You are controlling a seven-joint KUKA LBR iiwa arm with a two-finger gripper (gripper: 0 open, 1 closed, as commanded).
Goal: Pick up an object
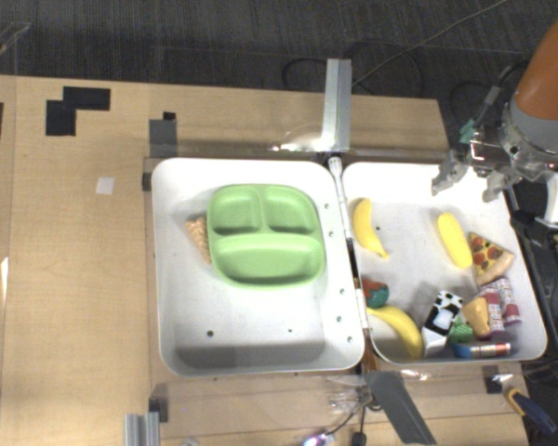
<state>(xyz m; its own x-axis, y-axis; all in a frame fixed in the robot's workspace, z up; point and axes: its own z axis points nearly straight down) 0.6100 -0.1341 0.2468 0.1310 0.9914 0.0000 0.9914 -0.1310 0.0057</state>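
Note:
My gripper point(470, 182) hangs over the far edge of the right bin point(405, 193), fingers spread open and nothing between them. Just in front of it and below lies a yellow banana point(454, 240), with a toy pizza slice point(489, 258) beside it. A second banana point(368, 228) rests near the bin's left wall. A third banana point(398, 328) sits at the front. Near that one are a teal and red toy point(376, 295), a black and white object point(441, 312) and a small can point(500, 303).
The left bin point(181, 314) holds a green divided plate point(263, 233) with a tan waffle-like piece point(197, 238) tucked at its left edge. A metal post point(338, 100) stands behind the divider between the bins. Cables run along the right side.

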